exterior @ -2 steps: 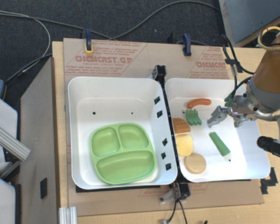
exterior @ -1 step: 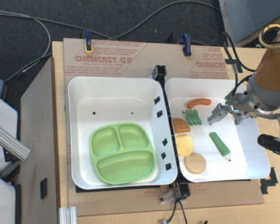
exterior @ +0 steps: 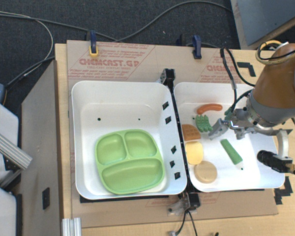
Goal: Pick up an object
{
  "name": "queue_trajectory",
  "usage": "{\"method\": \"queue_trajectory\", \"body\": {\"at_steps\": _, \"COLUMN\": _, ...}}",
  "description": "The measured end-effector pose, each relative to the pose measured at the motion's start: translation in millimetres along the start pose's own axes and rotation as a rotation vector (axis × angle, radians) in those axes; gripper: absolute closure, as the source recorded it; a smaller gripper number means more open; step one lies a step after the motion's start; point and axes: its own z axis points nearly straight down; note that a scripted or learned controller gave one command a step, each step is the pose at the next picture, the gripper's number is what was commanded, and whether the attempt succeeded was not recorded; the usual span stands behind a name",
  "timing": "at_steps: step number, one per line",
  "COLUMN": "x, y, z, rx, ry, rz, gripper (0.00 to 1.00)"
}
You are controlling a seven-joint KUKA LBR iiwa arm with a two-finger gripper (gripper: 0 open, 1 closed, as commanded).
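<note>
The right bin [exterior: 265,181] holds several toy foods. An orange sausage [exterior: 209,108] lies at the back, with a green leafy piece [exterior: 203,124] just in front of it. Toward the divider are a brown bread piece [exterior: 189,132], a yellow piece [exterior: 194,152] and a tan round piece [exterior: 205,172]. A green stick [exterior: 231,151] lies in the middle. My gripper [exterior: 220,129] hangs low over the bin's middle, just right of the green leafy piece and above the green stick. Nothing shows in its grasp.
The left bin [exterior: 83,107] holds a green divided plate [exterior: 130,160]. A black divider with clips [exterior: 171,127] runs between the bins. The arm's orange band [exterior: 280,87] and grey wrist cover the right bin's right side. A black cable [exterior: 228,68] trails over the bin's back edge.
</note>
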Motion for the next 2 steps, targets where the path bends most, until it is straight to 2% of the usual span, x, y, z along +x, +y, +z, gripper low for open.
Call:
{"method": "queue_trajectory", "body": {"at_steps": 1, "x": 10.6, "y": -2.4, "z": 56.2, "rx": 0.000, "ry": 0.000, "rz": 0.000, "gripper": 0.00}}
{"method": "queue_trajectory", "body": {"at_steps": 2, "x": 10.9, "y": -0.6, "z": 95.1, "rx": -0.008, "ry": 0.000, "rz": 0.001, "gripper": 0.00}}
